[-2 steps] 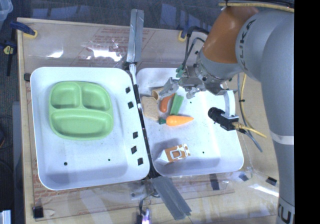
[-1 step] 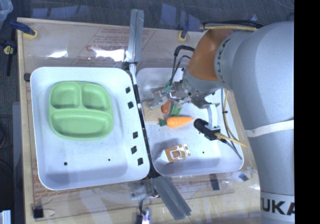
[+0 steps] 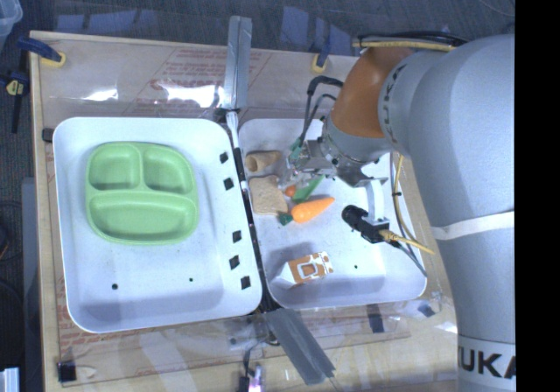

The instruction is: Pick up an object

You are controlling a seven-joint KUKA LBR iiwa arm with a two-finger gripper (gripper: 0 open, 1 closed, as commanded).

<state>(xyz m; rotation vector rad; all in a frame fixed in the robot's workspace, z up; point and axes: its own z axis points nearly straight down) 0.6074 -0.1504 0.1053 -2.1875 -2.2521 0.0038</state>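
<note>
Gripper (image 3: 304,173) is down in the right bin (image 3: 398,281), and the toy carrot (image 3: 308,209) lies just below its tip, perhaps touching. Whether it's clenched or released, I cannot tell from here. Bread slice (image 3: 267,198) sits beside the carrot.

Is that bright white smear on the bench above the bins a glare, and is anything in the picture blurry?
In the camera view, yes: glare streaks the shiny sheet behind the left bin; the green plate looks evenly lit and fairly sharp; the carrot is clear, while the tool above it is a small, muddled cluster, hard to read.
</note>
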